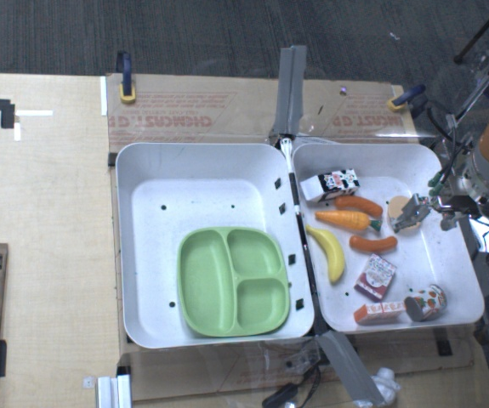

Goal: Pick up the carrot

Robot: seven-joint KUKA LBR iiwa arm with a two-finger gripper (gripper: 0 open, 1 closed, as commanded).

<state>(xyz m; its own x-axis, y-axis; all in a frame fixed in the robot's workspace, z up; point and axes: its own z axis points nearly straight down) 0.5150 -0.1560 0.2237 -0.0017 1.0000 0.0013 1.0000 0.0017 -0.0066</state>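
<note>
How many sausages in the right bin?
2. One sausage lies just behind the carrot, touching it or nearly so. The other sausage lies in front of the carrot, right of the banana. None looks hidden, though the claw covers a little of the floor.

Orange carrot point(344, 220), yellow banana point(330, 252), green divided plate point(232, 280), white bins point(138, 228).

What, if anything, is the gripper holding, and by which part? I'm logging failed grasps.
Nothing is held. The two-finger metal gripper hangs open over the right white bin, apart from the orange tapered carrot, with nothing between its fingers.
</note>
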